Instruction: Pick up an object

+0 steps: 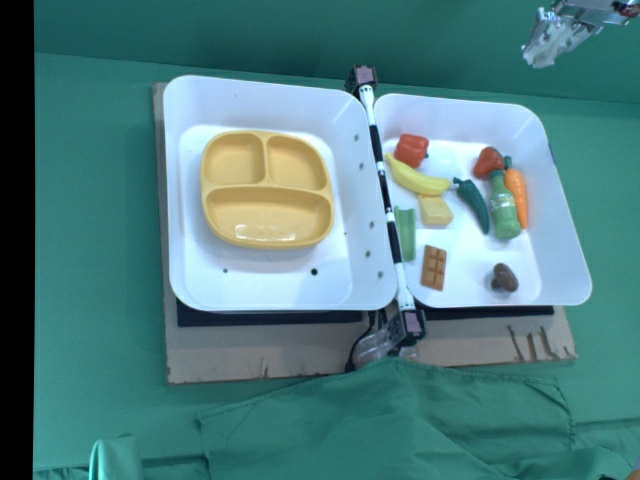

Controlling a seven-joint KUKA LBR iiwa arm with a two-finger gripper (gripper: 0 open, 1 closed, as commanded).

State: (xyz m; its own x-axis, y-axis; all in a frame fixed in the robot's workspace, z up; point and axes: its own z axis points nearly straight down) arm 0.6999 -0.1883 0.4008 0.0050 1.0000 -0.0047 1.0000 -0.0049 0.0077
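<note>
The right bin (560,258) holds toy foods: a red pepper (411,149), a yellow banana (417,179), a yellow cheese block (435,211), a green cucumber stick (405,233), a brown chocolate bar (433,267), a dark green chili (473,204), a green bottle (503,211), an orange carrot (517,195), a strawberry (488,162) and a brown lump (504,278). My gripper (545,50) hangs high at the top right, beyond the bin's far corner, well apart from all of them. Nothing shows between its fingers.
The left bin (190,268) carries a yellow divided plate (266,189). A hinge bar (385,198) runs between the bins. Both rest on a cardboard sheet (250,358). Crumpled green cloth (400,423) lies at the front.
</note>
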